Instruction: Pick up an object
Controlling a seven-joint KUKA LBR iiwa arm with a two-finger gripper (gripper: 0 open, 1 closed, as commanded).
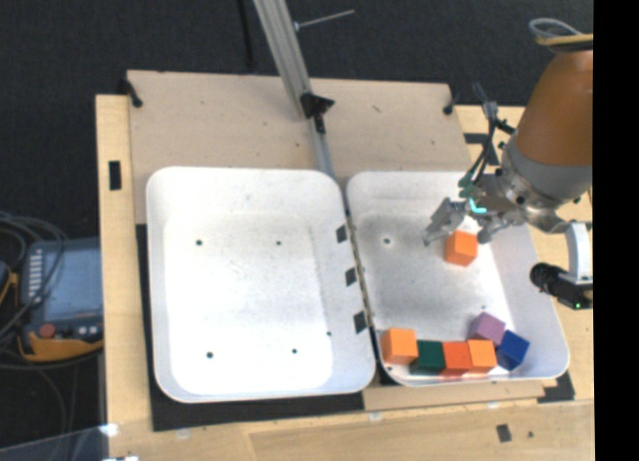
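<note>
**One orange cube under the claw**

One small orange cube (460, 247) sits in the upper middle of the right shallow white bin (399, 200), tilted, with a lighter top face and a darker side. I see the two-finger gripper (462, 222) right above it, fingers spread apart; the left finger (440, 222) splays out toward the bin floor, and the cube lies just below the gap. I cannot tell whether the fingers touch it.

Along the near wall lies a row of blocks: orange (400, 344), dark green (430, 356), orange-red (457, 355), orange (481, 353), blue (512, 347), with a purple one (488, 326) behind. The left white bin (170, 249) adjoins it.
</note>
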